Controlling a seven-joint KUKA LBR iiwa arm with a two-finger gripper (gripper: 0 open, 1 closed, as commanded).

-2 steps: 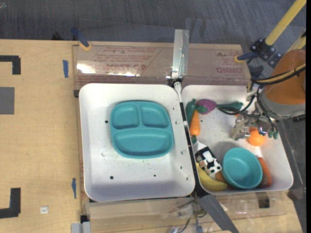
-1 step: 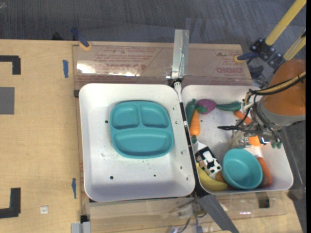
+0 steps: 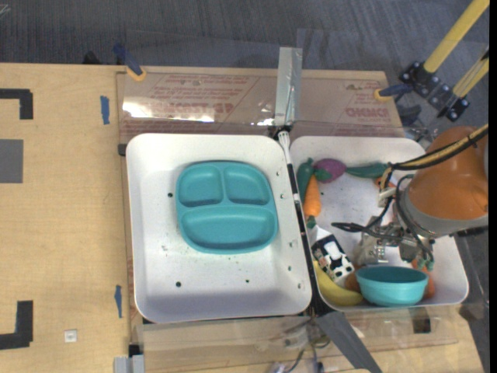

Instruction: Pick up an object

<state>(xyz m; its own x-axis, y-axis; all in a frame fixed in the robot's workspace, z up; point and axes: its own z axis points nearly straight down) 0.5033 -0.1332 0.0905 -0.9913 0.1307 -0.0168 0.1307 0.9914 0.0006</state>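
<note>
I see teal divided plate centred in left bin. Right bin: carrot along left wall, purple item near top, cow figure, banana, teal bowl at front. Jaws hang just above bowl; can't tell their opening or hold.

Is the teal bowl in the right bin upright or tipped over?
Upright. The teal bowl sits at the right bin's near edge with its open rim facing up and its inside showing.
</note>
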